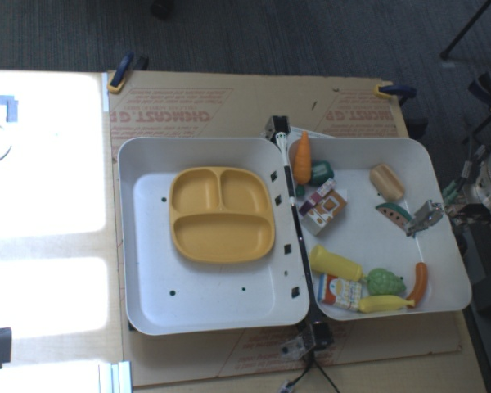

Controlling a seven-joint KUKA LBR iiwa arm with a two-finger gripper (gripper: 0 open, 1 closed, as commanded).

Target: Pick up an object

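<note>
A yellow divided plate [222, 214] is lying in the left bin [139, 244], while in the right bin [442, 293] toy foods (a carrot [302, 157], a small carton [322, 207], a bread roll [386, 182]) are sitting near the gripper [423, 217], whose opening I cannot tell.

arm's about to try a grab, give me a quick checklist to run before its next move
1. Tool in view over the right bin: ok.
2. Tool carrying nothing already: cannot tell, it is too small and blurred.
3. Target within easy reach: ok, the tan bread roll lies just up and left of the tool.
4. Target free of neighbours: ok, bare floor surrounds the roll.
5. Front corner safe to enter: not ok, green vegetable, sausage and banana crowd together.
6. Yellow plate out of the way: ok, it sits in the left bin.
</note>
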